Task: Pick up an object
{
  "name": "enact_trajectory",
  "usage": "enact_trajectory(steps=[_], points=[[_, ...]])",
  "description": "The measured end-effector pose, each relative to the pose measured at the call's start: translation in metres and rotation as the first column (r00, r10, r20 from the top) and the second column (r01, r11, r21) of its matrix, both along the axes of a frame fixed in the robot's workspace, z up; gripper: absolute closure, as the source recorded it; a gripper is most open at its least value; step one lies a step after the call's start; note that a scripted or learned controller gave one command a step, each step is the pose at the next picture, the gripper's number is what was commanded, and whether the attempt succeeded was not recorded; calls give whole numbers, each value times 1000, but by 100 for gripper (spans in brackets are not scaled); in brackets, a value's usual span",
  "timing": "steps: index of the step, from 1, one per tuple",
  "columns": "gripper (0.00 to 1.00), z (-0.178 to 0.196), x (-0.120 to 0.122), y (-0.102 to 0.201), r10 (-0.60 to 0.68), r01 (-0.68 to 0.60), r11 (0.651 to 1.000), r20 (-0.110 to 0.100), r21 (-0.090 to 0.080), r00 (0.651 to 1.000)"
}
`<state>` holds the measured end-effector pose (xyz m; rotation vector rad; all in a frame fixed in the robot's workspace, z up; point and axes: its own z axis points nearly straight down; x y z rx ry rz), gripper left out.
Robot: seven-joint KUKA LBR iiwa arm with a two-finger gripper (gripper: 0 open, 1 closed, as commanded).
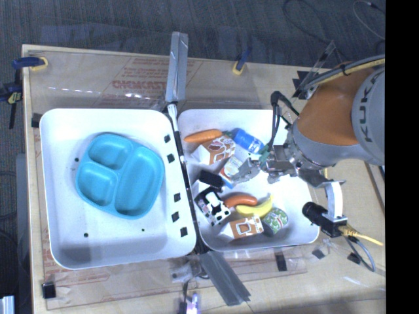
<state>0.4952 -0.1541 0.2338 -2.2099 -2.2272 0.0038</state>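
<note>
Tool (256, 167) low in right bin (288, 237) among crowded toy food, beside the bottle (243, 150), likely seeking a grasp; grip state unreadable.

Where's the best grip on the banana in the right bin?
Grip the banana across its middle, coming straight down from above, fingers closing across its narrow width. It lies on top of the pile, curved, its long axis roughly left-right. A red sausage hugs its upper-left side, so favour the right half.
</note>
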Motion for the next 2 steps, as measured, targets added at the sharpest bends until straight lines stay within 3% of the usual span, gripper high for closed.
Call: enact_trajectory(steps=[1,2], points=[[0,-111,20,-40,41,-41,999,-1,-1,999],[0,-130,-18,-57,81,-81,997,6,-2,997]])
